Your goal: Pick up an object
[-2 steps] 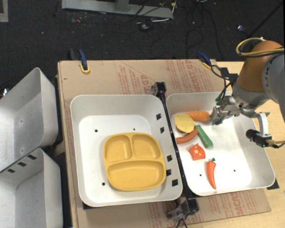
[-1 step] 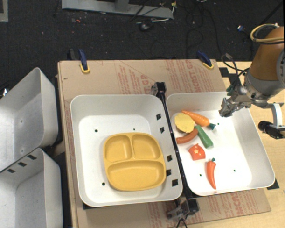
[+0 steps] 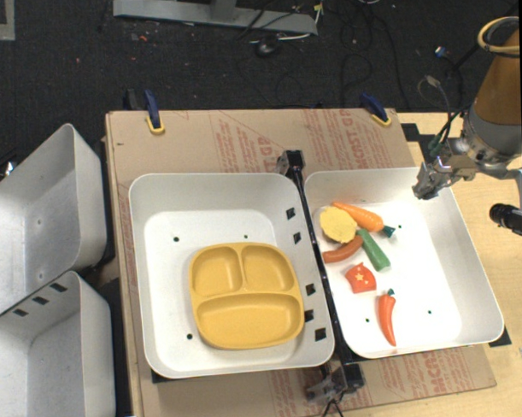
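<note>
The gripper [image 3: 428,187] hovered over the right bin's [image 3: 469,277] far right rim; its jaw state could not be determined. Toy food lay in that bin: a carrot [image 3: 359,215], a red pepper [image 3: 387,317] and a cucumber [image 3: 374,251].

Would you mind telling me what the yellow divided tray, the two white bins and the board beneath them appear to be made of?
The yellow divided tray looks like moulded plastic: uniform colour, rounded compartment edges, soft satin sheen. The white bins also look like plastic, smooth and slightly glossy with rounded corners, though thin painted metal cannot be ruled out. The board looks like matte brown cardboard, with printed red lettering.
</note>
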Motion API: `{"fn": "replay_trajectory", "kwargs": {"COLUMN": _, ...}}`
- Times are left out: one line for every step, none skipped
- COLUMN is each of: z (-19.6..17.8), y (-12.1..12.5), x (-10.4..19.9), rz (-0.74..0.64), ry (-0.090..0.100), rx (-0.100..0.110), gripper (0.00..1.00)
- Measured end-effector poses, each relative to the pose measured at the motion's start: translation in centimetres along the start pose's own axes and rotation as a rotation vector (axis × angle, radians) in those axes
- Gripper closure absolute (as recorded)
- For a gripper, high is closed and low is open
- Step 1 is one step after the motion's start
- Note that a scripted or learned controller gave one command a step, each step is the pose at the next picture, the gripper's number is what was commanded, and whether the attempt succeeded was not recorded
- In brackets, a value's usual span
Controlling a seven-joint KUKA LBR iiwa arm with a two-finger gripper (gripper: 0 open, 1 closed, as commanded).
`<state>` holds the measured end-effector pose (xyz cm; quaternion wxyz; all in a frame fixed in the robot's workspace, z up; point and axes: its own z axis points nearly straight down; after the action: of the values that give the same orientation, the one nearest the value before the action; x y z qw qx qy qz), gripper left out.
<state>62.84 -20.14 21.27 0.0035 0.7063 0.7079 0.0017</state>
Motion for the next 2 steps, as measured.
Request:
{"fn": "replay_trajectory", "kwargs": {"z": 0.2, "y": 1.0, "x": 6.2, "rz": -0.006, "ry": 0.004, "rx": 0.007, "gripper": 1.00}}
{"fn": "replay_trajectory", "kwargs": {"z": 0.2, "y": 2.3, "x": 12.0, "rz": -0.006, "ry": 0.004, "rx": 0.005, "gripper": 1.00}}
